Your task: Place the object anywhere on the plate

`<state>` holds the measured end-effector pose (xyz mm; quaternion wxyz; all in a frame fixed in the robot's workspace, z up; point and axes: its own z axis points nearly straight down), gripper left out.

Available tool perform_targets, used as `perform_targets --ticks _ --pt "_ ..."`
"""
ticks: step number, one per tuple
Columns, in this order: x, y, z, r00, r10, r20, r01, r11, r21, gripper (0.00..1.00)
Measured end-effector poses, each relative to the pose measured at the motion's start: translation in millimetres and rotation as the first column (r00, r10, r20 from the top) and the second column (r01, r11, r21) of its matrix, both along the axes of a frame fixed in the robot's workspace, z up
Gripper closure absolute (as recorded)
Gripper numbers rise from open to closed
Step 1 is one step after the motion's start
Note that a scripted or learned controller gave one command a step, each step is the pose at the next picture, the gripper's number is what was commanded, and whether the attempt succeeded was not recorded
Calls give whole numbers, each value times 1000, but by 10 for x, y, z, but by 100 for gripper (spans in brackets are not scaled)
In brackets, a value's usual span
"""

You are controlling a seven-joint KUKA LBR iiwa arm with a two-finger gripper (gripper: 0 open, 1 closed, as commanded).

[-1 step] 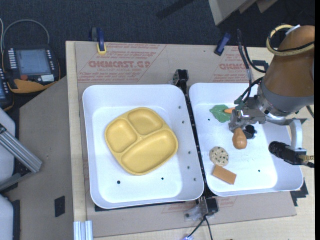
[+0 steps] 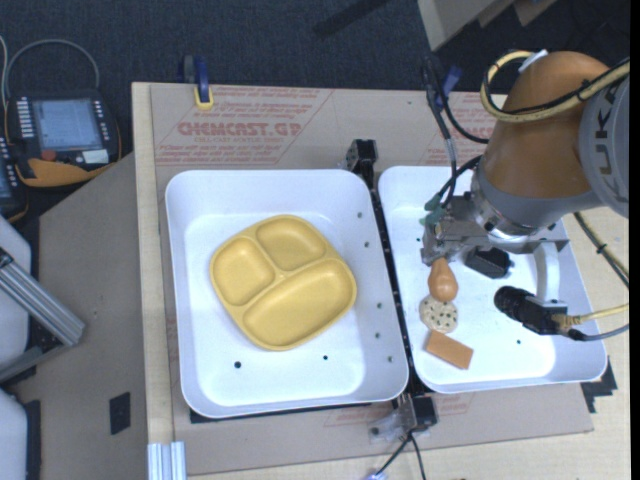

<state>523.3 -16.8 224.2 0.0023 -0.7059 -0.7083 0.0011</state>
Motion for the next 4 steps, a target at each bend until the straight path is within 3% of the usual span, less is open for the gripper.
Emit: perform_targets --ticks 2,3,4 --pt "251 1005 55 1000 -3 6 3 1000 -1 100" --pt "210 1482 -98 1000 -1 0 1 1000 -2 100" --pt "214 1472 -92 1000 -3 1 3 1000 -2 0"
